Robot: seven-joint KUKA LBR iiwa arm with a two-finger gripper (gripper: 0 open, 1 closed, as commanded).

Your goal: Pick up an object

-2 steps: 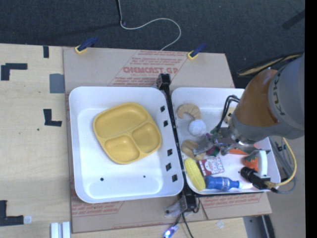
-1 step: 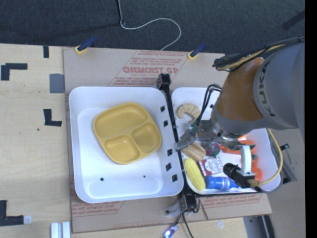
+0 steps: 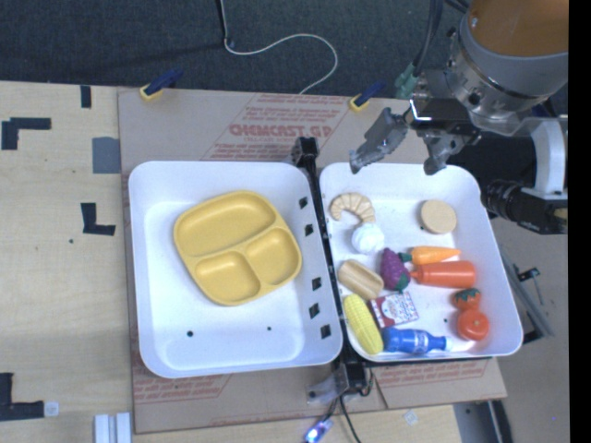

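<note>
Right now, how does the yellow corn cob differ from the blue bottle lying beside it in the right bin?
The yellow plastic corn cob is bumpy and one colour; the blue plastic bottle is smooth, with a white cap end. The corn cob points up and down the bin beside the centre divider; the bottle lies crosswise along the near wall. The corn cob looks thicker, the bottle slimmer. Both lie flat at the near end of the right white bin.

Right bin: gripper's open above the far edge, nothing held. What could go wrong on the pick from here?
1. Clutter: the corn cob, blue bottle, hot dog and purple grapes touch or overlap, so closing there may catch two items or knock one aside.
2. The gripper hangs over the right bin's far rim; a straight descent could strike the rim.
3. The croissant lies beside the divider wall, leaving little room for a finger.
</note>
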